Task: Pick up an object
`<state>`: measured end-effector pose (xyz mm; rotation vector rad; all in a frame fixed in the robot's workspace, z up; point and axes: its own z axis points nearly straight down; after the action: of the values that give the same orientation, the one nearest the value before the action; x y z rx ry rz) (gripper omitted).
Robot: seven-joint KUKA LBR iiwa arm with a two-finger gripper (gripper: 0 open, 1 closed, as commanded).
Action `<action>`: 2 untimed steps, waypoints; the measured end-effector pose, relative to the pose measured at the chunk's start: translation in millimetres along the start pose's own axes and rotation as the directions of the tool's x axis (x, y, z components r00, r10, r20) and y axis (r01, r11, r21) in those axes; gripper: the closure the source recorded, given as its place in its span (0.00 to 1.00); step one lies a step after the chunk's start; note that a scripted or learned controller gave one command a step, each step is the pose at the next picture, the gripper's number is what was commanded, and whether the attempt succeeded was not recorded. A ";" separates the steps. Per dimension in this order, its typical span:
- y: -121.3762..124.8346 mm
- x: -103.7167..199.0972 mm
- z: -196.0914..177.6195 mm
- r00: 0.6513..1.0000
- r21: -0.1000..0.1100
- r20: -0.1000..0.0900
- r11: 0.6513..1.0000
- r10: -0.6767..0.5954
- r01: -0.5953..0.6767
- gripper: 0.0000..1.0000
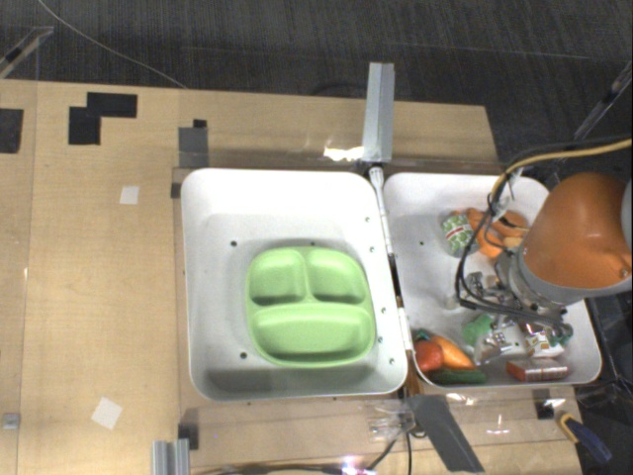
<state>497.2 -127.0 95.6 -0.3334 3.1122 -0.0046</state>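
Orange-banded arm (pixel 579 234) over right bin (pixel 427 265), gripper (pixel 504 327) low among toys, grip state can't tell, carrot (pixel 442 352) just left, green tray (pixel 311 305) far left.

Two white bins (pixel 287 191) are sitting side by side. One green divided plate (pixel 310 305) is lying in the left bin. Several small items are crowding the right bin (pixel 420 226), too jumbled for counting.

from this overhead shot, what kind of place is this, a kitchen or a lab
Most likely a robotics lab bench set up for picking trials, not a kitchen. Two white bins sit side by side on a wooden bench, the arm reaches over the right bin, and the food items look like toys, such as the carrot.
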 end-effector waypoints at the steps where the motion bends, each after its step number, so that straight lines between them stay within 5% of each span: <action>1: -49.0 -53.8 6.0 0.964 0.002 0.003 0.964 -0.267 0.267 0.00; 2: -19.0 -135.1 8.6 0.978 -0.004 0.002 0.978 -0.207 0.207 0.00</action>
<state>633.4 -117.0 88.6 -0.6557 3.0602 0.0007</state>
